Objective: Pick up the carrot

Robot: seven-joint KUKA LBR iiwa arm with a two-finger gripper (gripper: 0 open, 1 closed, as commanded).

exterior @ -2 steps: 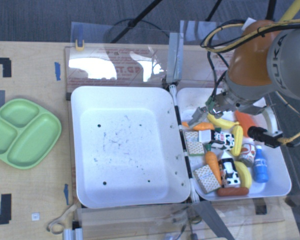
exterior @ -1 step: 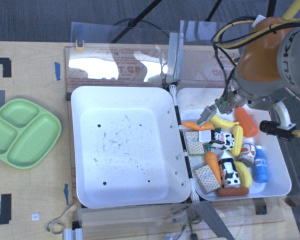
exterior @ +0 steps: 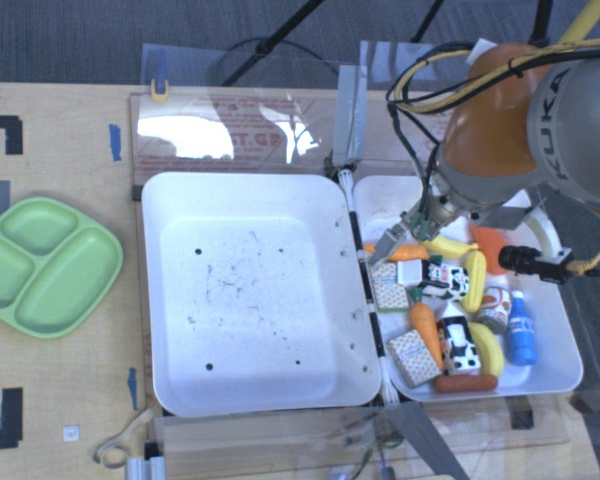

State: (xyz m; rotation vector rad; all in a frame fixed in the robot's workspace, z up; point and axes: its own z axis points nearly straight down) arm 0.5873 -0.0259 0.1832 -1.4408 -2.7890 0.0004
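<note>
We see the gripper point(exterior: 405, 236) hanging low over the upper left part of the right bin point(exterior: 565, 368), its metal fingers point(exterior: 388, 245) pointing down and to the left, toward the wall between the two bins. We cannot tell whether the fingers are spread or pressed together, and we see nothing between them. Just beside the fingertips lie a small orange piece point(exterior: 410, 253) and a yellow banana point(exterior: 450, 246). The carrot point(exterior: 425, 330) lies further down the same bin, near its middle, apart from the gripper, with a black-and-white cow toy point(exterior: 460, 340) to its right. A blue bottle point(exterior: 521, 330) lies near the right wall. The left bin point(exterior: 250, 278) sits alongside, and a green divided plate point(exterior: 45, 265) rests on the bench point(exterior: 50, 128) at far left.
</note>
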